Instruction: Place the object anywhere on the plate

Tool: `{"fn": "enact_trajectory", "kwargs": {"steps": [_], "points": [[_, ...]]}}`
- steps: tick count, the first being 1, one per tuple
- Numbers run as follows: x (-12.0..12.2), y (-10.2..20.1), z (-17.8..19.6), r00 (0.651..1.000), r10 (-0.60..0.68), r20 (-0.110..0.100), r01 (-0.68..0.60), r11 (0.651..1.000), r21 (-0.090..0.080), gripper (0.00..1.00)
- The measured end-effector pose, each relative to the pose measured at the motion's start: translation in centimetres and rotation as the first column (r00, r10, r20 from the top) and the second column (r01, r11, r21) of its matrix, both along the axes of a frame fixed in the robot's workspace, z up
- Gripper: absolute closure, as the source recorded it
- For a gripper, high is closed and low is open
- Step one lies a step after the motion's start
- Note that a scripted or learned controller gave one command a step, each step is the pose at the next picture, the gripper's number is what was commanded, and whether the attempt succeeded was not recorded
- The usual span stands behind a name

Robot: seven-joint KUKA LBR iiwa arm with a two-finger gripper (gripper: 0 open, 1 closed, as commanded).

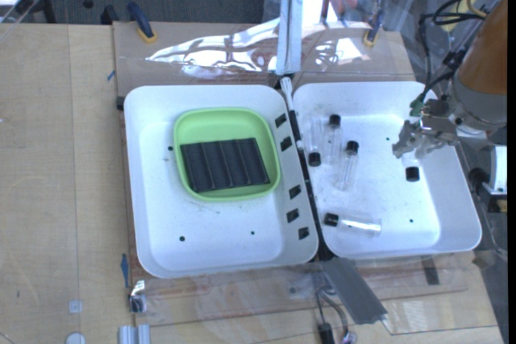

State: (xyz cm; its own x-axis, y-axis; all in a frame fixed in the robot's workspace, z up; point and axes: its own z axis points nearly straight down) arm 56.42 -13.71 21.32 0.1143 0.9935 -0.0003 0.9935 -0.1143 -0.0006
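Starting with the left bin (pixel 153 173), what is sitting in it? (Inspector A)

A green plate (pixel 226 121) is lying near its middle, and a dark ribbed block (pixel 224 163) is resting flat on the plate, covering most of its floor. (Inspector B)

Where is the gripper (pixel 413 142) standing? (Inspector A)

It is hanging over the right bin (pixel 451 213), toward that bin's far right side, well apart from the plate. The arm (pixel 484 68) is reaching in from the right, with its orange band showing. (Inspector B)

Is it gripping anything? (Inspector A)

I am not seeing anything in it, and whether it is open or closed I cannot tell; that area is blurring too much. (Inspector B)

And the objects to be placed? (Inspector A)

Clear vials with black caps are lying in the right bin. One vial (pixel 333 129) is sitting near the divider, a second vial (pixel 350 161) is resting just beside it, and a third vial (pixel 355 224) is lying on its side toward the near edge. A small black piece (pixel 412 172) is lying on the bin floor just below the gripper. None of these is touching the plate. (Inspector B)
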Motion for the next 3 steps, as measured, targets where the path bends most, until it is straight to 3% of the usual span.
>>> {"fn": "enact_trajectory", "kwargs": {"steps": [1,2,3], "points": [[0.0,0.0,0.0,1.000,0.000,0.000,0.000,1.000,0.000,0.00],[1.5,-7.8,1.3,1.000,-0.025,0.002,0.025,1.000,-0.002,0.00],[0.5,-7.5,9.7,0.997,-0.083,0.002,0.083,0.997,-0.001,0.00]]}}
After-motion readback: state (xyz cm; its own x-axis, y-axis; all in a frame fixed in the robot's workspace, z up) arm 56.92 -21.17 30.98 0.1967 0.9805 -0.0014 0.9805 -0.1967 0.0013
